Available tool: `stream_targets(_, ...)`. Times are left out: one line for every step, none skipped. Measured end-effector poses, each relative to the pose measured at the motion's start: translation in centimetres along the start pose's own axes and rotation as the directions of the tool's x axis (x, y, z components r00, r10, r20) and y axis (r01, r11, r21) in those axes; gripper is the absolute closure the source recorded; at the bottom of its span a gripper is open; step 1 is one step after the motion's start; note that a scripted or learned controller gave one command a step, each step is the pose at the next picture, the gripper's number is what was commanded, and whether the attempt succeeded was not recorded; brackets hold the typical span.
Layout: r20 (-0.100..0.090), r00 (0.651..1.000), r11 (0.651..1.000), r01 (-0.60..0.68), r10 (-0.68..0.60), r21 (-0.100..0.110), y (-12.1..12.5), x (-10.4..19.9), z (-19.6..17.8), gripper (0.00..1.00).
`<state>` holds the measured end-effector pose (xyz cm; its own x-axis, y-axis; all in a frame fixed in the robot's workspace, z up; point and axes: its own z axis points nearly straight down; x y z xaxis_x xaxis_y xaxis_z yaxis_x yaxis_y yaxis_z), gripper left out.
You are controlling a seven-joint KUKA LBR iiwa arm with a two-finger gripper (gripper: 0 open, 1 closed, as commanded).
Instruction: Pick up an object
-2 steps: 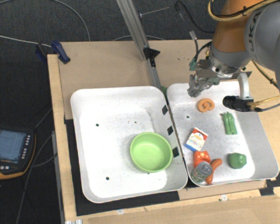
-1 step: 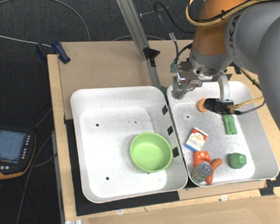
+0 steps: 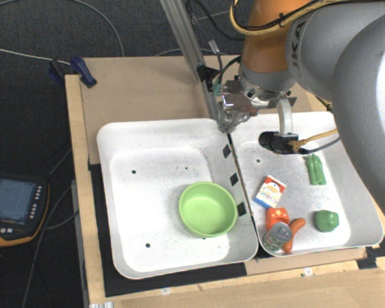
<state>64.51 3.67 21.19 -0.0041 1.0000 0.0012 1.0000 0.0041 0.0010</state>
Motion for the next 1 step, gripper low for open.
stream_targets(0.000, 1.000, 1.000, 0.001, -0.001, 0.000, -0.34, 4.91, -1.35, 1.00)
